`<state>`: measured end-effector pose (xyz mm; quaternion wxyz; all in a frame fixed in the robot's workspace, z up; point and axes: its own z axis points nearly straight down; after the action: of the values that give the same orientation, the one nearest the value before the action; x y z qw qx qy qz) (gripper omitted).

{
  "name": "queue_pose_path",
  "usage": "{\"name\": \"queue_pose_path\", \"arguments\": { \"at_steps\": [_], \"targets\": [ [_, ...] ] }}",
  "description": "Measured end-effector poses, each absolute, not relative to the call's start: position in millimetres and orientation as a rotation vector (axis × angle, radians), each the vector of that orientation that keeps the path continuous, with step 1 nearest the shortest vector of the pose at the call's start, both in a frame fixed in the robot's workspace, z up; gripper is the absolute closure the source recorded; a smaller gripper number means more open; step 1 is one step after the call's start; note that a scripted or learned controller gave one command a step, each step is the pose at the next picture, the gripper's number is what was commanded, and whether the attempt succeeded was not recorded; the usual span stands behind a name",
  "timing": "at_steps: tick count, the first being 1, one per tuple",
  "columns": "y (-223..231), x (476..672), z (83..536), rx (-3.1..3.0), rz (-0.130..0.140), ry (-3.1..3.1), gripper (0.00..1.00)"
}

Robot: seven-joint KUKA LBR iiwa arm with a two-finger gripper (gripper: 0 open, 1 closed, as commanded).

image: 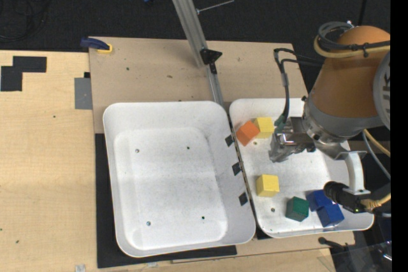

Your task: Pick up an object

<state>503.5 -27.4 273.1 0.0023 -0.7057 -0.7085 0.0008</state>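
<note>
1. Pale wooden surface (153,73) carries two shallow white bins side by side, with dark floor and cables behind it and a slanted aluminium rail (185,9) rising from the back.
2. Reaching in from the right, the grey arm with its orange band (350,73) hangs over the right bin (299,226).
3. Its hand (278,151) sits low over the upper middle of that bin; whether the fingers are spread or closed cannot be told, since the metal parts blur together.
4. Just to the upper left of the hand lies a yellow cube (264,125), very near it and possibly touching.
5. An orange cube (248,132) rests touching that yellow cube, on its far side from the hand, near the bin's left wall.
6. Below the hand, apart from it, a second yellow cube (268,185) lies on the bin floor.
7. Farther below and slightly to the right sits a green cube (297,209), with a blue block (325,207) just beside it, close to the bin's lower right corner.
8. Well to the left of the hand lies the left bin (121,137).
</note>
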Motion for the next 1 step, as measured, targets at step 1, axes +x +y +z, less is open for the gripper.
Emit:
{"name": "queue_pose_path", "arguments": {
  "at_steps": [1],
  "targets": [
    [25.3, 507.8, 252.8, -2.213, 0.006, -2.222, 1.00]
  ]
}}
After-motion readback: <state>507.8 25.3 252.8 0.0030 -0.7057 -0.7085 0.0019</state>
